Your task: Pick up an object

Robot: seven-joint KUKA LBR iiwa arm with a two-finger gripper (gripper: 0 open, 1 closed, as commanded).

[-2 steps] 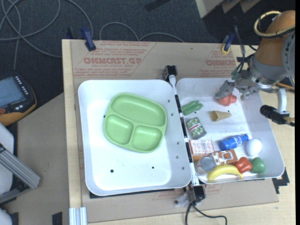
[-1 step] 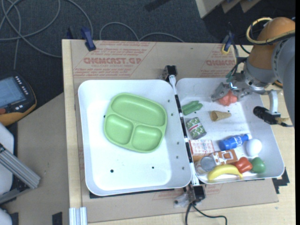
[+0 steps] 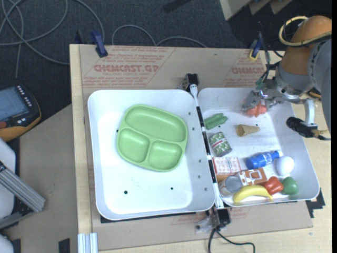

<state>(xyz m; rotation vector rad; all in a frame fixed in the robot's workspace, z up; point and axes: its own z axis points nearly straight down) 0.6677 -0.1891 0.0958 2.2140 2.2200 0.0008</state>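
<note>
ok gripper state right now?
Gripper: low at the far end of the right bin, on a small red object. Open or closed, holding or not: cannot be told.

Bench [image 3: 158, 67]: brown board top, red printed lettering along far edge. Two shallow white bins directly on it, side by side, touching along middle seam. Left bin [image 3: 105, 157] near bench centre; right bin [image 3: 303, 157] reaching toward right edge. Blue clamps [image 3: 98, 42] at far edge, left and right.
</note>
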